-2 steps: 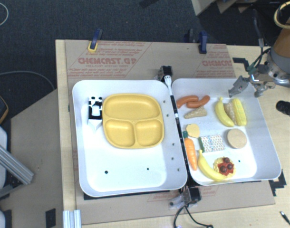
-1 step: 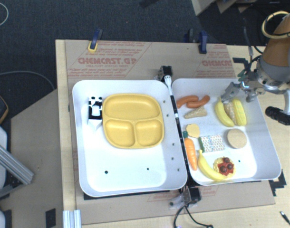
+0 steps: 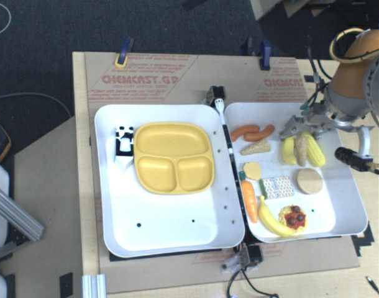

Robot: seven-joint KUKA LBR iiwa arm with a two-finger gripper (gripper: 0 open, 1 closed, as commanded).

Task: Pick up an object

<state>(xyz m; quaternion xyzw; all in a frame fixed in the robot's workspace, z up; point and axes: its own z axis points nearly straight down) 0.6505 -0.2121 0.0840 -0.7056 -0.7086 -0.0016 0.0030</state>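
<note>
The right bin [image 3: 351,213] holds toy food. Two orange sausages [image 3: 251,131] lie at its back left, with a pale bread piece [image 3: 256,147] just in front of them. A yellow corn cob [image 3: 314,150] and a yellow-green piece [image 3: 289,151] sit at the back right. Further forward are a round tan biscuit [image 3: 309,180], a speckled grey block [image 3: 276,187], a small yellow disc [image 3: 252,170], a carrot [image 3: 250,199], a banana [image 3: 271,219] and a berry tart [image 3: 295,216]. My gripper [image 3: 303,126] hangs just behind the corn, right above its far end.
The left bin [image 3: 115,228] carries a yellow three-section plate [image 3: 174,157] and a small black-and-white item [image 3: 123,143]. The grey arm with its orange band [image 3: 357,61] reaches in at the upper right. A black part [image 3: 354,159] sticks out near the right bin's wall.
</note>
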